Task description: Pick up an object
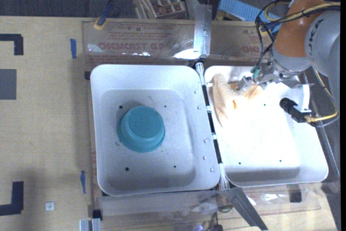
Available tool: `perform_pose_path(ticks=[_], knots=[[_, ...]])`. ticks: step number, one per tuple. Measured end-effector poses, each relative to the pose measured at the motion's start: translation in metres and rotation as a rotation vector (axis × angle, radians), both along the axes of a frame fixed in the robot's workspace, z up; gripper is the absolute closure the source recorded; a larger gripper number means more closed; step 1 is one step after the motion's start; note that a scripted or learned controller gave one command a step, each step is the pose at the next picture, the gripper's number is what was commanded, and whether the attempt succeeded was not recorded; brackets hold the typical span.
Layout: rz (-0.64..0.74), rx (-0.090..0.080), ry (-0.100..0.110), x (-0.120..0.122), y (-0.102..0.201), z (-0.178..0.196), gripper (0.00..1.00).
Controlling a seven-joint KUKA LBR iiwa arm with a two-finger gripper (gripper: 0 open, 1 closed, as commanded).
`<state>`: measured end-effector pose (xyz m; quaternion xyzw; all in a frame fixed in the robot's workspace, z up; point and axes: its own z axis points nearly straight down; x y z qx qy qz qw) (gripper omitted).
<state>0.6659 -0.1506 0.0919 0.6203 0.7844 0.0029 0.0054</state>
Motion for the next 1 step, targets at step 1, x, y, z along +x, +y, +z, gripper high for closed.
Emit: perform_pose_path(ticks=[1], knots=[[0.0,-0.001,-0.006,0.0016,0.0004,0.012,1.0]])
